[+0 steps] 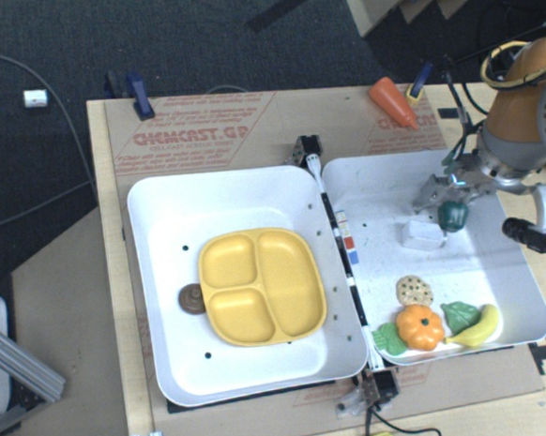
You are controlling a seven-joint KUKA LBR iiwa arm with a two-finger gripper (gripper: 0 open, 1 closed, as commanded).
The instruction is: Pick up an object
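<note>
Claw (453, 209) low in the right bin (503, 269), a dark green ball (453, 215) between its fingers; a clear block (424, 234) just left of it, cookie (413, 291) farther below

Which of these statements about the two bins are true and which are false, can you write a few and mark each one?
1. The yellow divided plate lies in the left bin. True.
2. The cookie sits on the yellow divided plate. False: it lies in the right bin, above the small pumpkin.
3. The banana lies near the right bin's lower right corner. True.
4. The orange carrot lies inside the left bin. False: it rests on the bench, beyond the right bin's far edge.
5. The gripper is over the right bin. True.
</note>
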